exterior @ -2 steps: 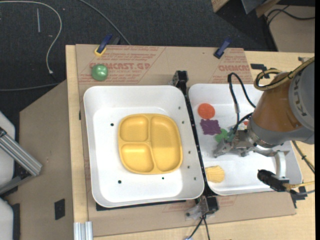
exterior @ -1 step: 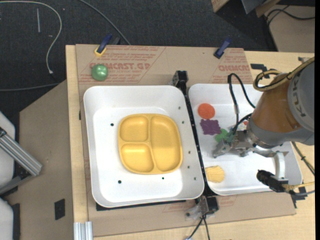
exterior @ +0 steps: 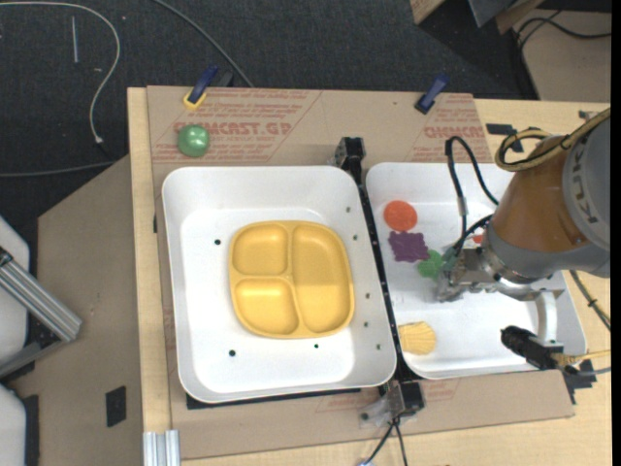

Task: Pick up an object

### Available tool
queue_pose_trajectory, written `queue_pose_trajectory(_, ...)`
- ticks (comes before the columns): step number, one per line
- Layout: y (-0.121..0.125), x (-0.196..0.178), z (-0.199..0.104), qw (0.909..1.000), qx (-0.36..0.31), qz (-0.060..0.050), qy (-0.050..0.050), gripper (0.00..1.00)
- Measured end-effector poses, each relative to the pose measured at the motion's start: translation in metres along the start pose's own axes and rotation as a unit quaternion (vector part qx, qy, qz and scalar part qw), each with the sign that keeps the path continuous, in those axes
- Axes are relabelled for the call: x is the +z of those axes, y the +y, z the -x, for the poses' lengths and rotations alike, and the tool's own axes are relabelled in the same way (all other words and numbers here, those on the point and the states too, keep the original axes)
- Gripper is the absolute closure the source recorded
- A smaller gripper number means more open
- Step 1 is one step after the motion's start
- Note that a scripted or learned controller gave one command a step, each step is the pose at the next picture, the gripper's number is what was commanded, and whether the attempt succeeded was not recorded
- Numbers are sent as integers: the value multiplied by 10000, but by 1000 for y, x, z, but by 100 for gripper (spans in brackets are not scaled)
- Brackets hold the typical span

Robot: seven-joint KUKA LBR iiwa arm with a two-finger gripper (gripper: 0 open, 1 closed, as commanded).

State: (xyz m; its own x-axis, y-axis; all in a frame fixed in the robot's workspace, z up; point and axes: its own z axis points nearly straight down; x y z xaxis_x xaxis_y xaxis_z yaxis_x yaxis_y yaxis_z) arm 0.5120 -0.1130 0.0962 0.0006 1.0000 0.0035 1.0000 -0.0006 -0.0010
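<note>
End effector (exterior: 448, 282) touches green object (exterior: 430, 264), grip hidden

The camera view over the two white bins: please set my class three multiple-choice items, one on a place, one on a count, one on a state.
1. Where does the green ball lie?
A. in the left bin
B. on the cardboard beyond the left bin
C. in the yellow plate

2. How many compartments does the yellow plate have?
A. two
B. three
C. five

3. Where is the gripper?
A. low in the right bin beside the small green object
B. high above the left bin
C. resting on the yellow plate

Answers:
1 B, the ball sits on the cardboard outside the left bin, near its far left corner.
2 B, ridges split the plate into two small sections and one large.
3 A, it is down in the right bin, next to the small green object and near the purple object.
</note>
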Motion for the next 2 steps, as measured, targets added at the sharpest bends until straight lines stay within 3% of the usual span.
queue_pose_trajectory(2, -3, -90, 6, 10000, -9, 34, -22, 100)
